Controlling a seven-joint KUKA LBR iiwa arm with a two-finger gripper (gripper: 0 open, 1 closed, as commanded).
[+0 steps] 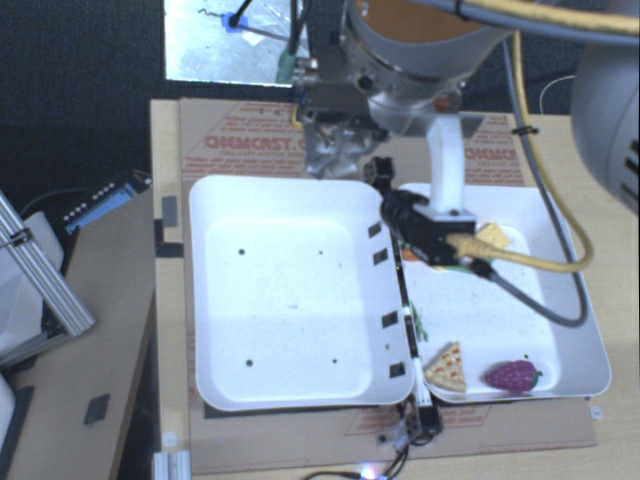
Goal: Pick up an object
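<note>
Two shallow white bins sit side by side on the worktop: the left bin and the right bin. Three small things can be counted in the right bin: one triangular pizza-slice toy, one purple berry-like toy with a green stem, and one pale yellow piece partly hidden behind the arm. One grey arm reaches in, with one yellow cable and one dark cable trailing from it. Four black clips line the seam between the bins.

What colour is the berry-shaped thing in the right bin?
Purplish-magenta berry with a green stem, seen in the camera view.
</note>
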